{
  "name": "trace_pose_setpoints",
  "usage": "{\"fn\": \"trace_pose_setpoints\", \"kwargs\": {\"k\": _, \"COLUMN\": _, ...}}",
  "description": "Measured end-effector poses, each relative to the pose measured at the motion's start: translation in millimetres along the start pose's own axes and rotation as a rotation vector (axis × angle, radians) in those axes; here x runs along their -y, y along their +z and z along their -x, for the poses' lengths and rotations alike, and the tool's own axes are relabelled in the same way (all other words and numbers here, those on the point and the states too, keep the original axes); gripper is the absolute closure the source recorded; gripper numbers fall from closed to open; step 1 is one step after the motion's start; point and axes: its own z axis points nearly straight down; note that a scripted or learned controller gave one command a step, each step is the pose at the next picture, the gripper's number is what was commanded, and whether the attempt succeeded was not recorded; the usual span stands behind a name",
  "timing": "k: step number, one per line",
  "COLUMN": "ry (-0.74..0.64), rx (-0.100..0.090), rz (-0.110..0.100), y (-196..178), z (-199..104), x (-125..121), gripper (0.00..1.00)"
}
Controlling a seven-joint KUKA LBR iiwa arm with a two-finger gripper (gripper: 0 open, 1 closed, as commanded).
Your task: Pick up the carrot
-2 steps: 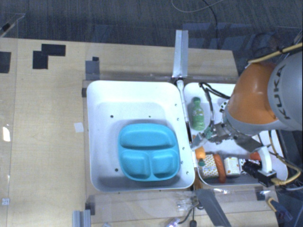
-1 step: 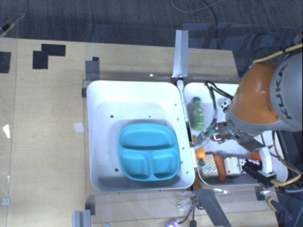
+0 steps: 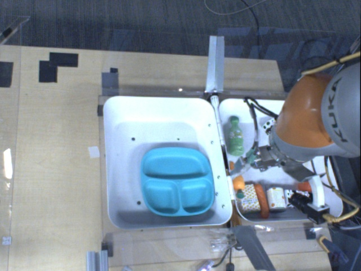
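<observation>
Carrot (image 3: 260, 199) hugs right bin (image 3: 248, 214) front wall (crowded).

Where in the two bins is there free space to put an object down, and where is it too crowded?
Free: the white floor of the left bin around the blue three-compartment plastic tray, widest behind it and on its left. Crowded: the right bin, where the green plastic bottle, the orange carrot, small packets and the grey arm's gripper lie close together.

A pale wooden bench (image 3: 56, 168) carries two shallow white bins side by side: the left bin (image 3: 121, 168) and, touching it, the right bin (image 3: 271, 218).
</observation>
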Motion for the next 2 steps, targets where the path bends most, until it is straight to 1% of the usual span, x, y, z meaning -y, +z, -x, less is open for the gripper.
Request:
{"fn": "trace_pose_setpoints", "kwargs": {"k": 1, "ry": 0.198, "rx": 0.000, "rz": -0.001, "y": 0, "z": 31, "x": 7, "gripper": 0.00}}
{"fn": "trace_pose_setpoints", "kwargs": {"k": 2, "ry": 0.074, "rx": 0.005, "rz": 0.004, "y": 88, "z": 68, "x": -27, "gripper": 0.00}}
